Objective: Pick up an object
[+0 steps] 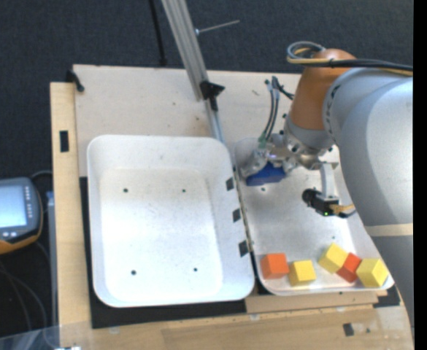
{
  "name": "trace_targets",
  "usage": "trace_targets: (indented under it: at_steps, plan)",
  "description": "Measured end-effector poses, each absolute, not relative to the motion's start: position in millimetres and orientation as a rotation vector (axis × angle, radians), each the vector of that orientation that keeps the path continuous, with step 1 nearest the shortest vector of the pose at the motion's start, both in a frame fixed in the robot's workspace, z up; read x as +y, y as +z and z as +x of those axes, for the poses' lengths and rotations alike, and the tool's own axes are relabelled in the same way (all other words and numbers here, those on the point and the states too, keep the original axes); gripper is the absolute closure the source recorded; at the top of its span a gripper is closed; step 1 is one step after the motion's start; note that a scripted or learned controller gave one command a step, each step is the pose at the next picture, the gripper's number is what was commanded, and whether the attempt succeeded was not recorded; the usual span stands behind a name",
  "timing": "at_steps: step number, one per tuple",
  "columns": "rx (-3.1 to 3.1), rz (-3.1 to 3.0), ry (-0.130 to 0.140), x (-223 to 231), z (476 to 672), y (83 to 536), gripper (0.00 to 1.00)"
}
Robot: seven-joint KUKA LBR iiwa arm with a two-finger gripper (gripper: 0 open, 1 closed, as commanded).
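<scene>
Your arm (359,122) comes in from the right w/ the orange band (312,93) above the wrist, and the gripper (266,168) sits low over the far-left corner of the right bin (290,217), close to the wall shared w/ the left bin (162,217). You've got a blue object (268,173) right at the gripper tip; the tip area is blurred, so you can't tell if the jaws are apart, together or clamped on it, nor whether the blue piece is off the bin floor.

Rest of your pickable stuff is along the near edge of the right bin: an orange block (274,265) at the left, a yellow block (302,272) just beside it, then a cluster of a yellow block (335,257), a red block (350,266) and another yellow block (372,273), the red one touching both yellows. All of these are well apart from the gripper.

A slanted aluminium rail (187,42) crosses the bench (140,100) behind the bins. A handheld pendant (7,210) lies off the bench's left side.
</scene>
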State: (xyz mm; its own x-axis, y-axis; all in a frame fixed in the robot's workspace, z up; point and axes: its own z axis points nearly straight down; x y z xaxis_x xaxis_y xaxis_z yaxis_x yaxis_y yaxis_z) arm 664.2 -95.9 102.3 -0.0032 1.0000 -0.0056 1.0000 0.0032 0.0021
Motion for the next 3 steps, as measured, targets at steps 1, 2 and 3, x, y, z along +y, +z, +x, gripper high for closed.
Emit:
trace_targets:
  at_steps: [1,2,3]
  plan:
    - [2.225,2.206,-0.003,-96.5,663.4,112.8,1.0]
    - [2.225,2.211,0.009,-23.8,642.4,202.0,1.0]
    - [2.235,2.214,-0.001,51.4,612.7,195.9,1.0]
